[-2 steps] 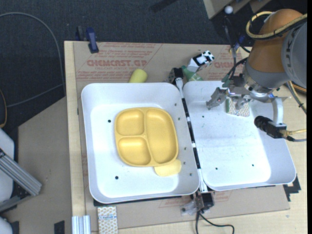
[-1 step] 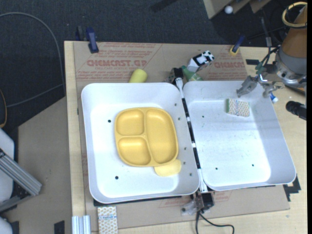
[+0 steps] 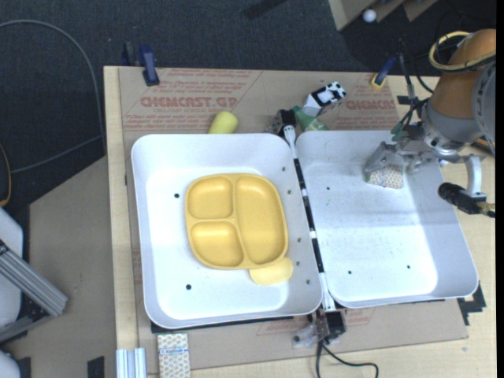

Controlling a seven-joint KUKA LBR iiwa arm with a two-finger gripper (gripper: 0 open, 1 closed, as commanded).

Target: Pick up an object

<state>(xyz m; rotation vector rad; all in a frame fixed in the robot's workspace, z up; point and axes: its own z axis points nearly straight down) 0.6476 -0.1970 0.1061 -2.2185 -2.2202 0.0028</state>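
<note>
The left bin point(image 3: 157, 235) holds a yellow divided plate point(image 3: 236, 219), long axis running toward the far-left corner, with a small yellow piece point(image 3: 272, 272) touching its near edge. My pincer point(image 3: 387, 164) hangs in the right bin point(image 3: 409, 242), over a small speckled object point(image 3: 387, 178); its grip I cannot tell.
</note>
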